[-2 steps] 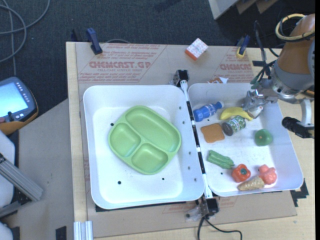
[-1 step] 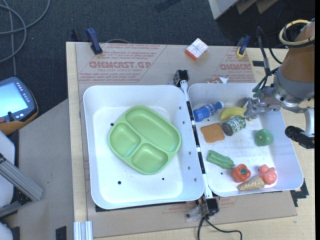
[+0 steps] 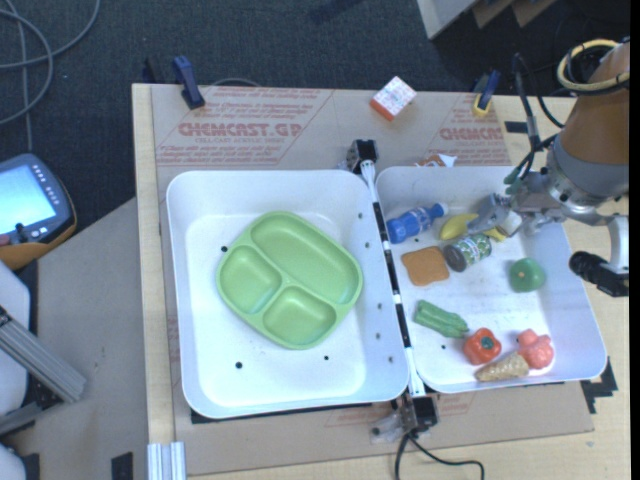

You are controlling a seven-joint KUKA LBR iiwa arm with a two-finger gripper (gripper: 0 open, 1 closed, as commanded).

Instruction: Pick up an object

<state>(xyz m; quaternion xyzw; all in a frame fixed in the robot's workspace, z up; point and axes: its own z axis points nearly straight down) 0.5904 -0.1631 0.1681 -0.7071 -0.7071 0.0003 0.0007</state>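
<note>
Altogether one green plate point(image 3: 290, 280), two bins point(image 3: 195, 218).

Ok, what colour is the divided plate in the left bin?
Light green; the divided plate shows plainly in the camera view.

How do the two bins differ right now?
The left bin holds one thing, a green divided plate; the right bin holds many small toy foods, such as a blue bottle and a tomato. The gripper hangs over the right bin, not the left. Both are shallow and white.
</note>
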